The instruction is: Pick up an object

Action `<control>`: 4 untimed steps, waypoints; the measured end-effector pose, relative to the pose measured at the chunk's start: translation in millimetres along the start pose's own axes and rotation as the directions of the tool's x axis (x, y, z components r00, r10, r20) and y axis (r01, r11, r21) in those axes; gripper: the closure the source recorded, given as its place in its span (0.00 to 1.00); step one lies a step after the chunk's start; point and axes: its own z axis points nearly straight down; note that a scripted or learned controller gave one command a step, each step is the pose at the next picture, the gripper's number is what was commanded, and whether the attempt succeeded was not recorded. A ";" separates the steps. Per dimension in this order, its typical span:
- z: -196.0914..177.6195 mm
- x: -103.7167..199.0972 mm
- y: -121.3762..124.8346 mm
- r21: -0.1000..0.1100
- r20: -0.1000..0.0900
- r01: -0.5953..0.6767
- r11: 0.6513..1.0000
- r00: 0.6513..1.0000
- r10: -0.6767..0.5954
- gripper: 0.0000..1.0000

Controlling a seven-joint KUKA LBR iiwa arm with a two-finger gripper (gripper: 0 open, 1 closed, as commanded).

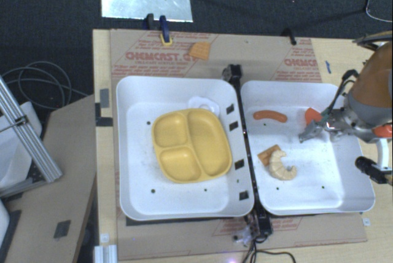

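In the right-hand shallow white bin (344,197), a pale croissant-shaped toy pastry (284,167) lies nearest the camera, curled into a C whose ends face right and whose long axis runs roughly front to back. A tan wedge like a slice of bread (269,153) touches its upper left side. Bare white floor lies in front of and to the right of the pair. Farther back, an orange-red toy sausage (270,115) rests with its long axis left to right, well apart from the pastry and close to the dividing wall. To its right, a small red-orange piece (313,114) sits just beside the two-finger gripper (311,131), which reaches in from the right on the grey arm (371,93); whether its claw is open or closed cannot be told. In the left-hand white bin (132,151), a yellow three-compartment plastic tray (191,145) lies at a slant.
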 end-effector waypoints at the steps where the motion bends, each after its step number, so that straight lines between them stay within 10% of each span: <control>1: 17.8 0.4 11.0 -0.004 0.001 0.005 1.000 1.000 -0.005 0.00; 4: 17.3 0.9 37.1 -0.005 0.001 0.005 1.000 1.000 -0.005 0.00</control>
